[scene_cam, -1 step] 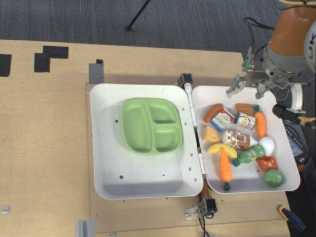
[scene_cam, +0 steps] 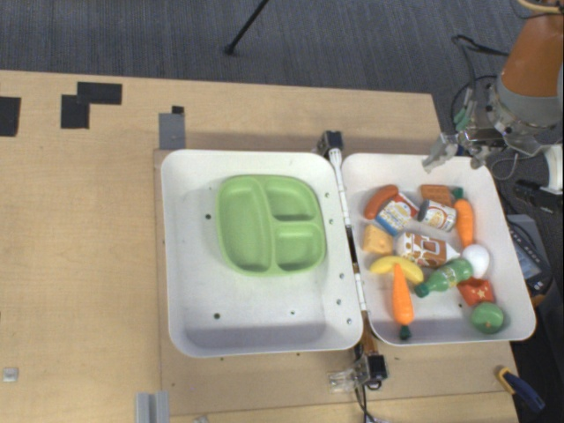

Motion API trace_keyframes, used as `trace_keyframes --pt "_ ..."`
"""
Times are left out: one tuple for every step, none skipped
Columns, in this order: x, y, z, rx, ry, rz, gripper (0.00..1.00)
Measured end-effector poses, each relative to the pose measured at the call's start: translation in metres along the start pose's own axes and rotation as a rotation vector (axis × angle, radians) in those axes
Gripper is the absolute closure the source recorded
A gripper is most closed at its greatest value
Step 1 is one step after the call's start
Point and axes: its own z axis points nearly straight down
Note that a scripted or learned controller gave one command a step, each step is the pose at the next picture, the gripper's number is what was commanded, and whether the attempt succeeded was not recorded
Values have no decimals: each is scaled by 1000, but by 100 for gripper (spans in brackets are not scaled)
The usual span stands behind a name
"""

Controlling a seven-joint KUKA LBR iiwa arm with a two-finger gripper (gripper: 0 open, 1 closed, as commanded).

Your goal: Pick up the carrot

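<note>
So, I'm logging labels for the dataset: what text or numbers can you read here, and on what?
None can be read.
Carton: printed label, too blurred.
Can: label too small.
Packet: print too blurred.

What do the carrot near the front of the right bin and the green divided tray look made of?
Carrot: probably moulded plastic toy food, judging by its uniform orange and smooth surface with a soft sheen. Green divided tray: likely matte plastic, with rounded moulded compartments and one flat colour.
</note>
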Motion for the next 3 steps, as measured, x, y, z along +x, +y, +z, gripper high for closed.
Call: trace_keyframes --pt "-35 -16 107 2 2 -309 0" --pt "-49 -23 131 -8 -6 -773 0" --pt "25 -68 131 -20 -20 -946 0"
